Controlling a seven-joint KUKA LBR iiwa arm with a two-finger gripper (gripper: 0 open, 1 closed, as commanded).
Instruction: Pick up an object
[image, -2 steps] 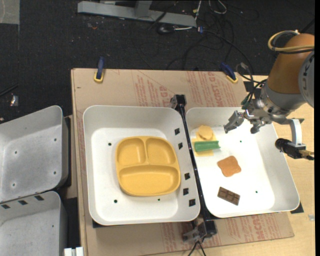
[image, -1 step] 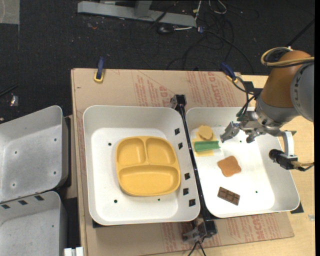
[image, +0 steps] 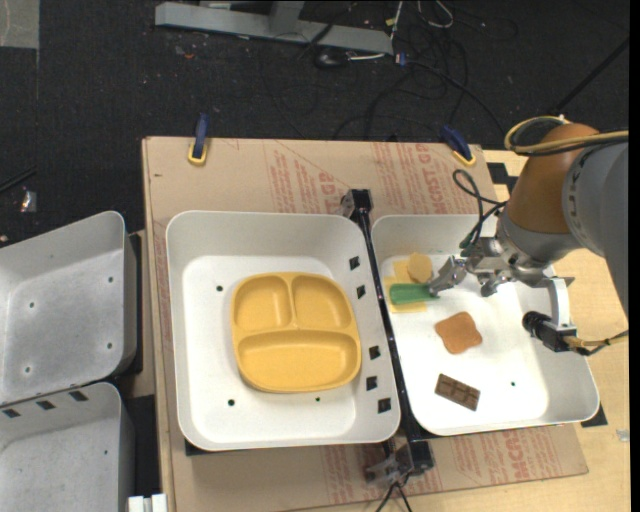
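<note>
Grey robot arm with an orange band reaches from the right, its two-finger gripper (image: 447, 279) low over the right white bin (image: 560, 400); finger spacing cannot be told. Left white bin (image: 190, 300) holds a yellow divided plastic tray (image: 296, 332). A green block (image: 408, 294) touches the gripper tip, beside a pale yellow piece (image: 414, 268). Nearer lie a tan toast-shaped piece (image: 459, 332) and a small brown chocolate bar (image: 458, 392).

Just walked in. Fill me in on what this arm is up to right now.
The arm reaches into the right bin, its gripper low over the green object beside the pale yellow pieces. Whether it has hold of anything is hard to tell. A tan toast-like piece and a brown chocolate bar lie loose nearby. The left bin holds a yellow divided plate.
</note>
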